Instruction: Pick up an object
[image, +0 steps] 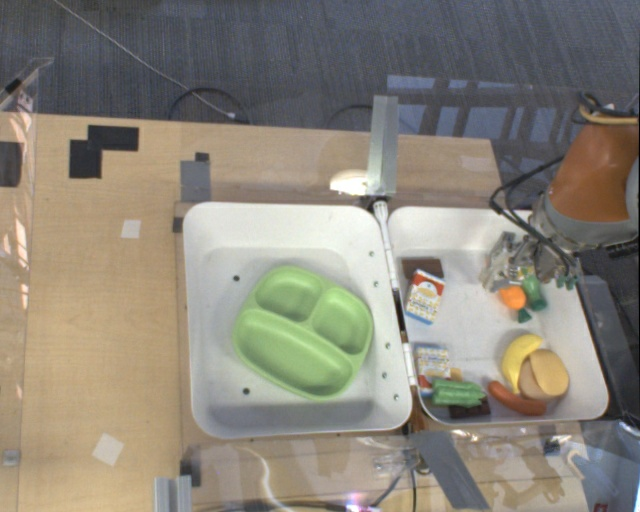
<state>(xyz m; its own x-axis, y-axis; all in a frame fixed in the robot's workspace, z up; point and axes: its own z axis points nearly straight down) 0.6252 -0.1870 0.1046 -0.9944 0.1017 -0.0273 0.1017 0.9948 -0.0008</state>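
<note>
Wooden worktop (90, 330), two white bins, and the arm is down in the right bin (470, 240)!
Gripper (522, 268) sits low at the bin's far right, directly above a small orange toy (512, 297) with a green piece (534, 293) touching it; whether the jaws are spread or pinching, I can't tell. Banana (519, 356) lies nearer the front. Green divided plate (303, 328) rests in the left bin (215, 400).
</note>
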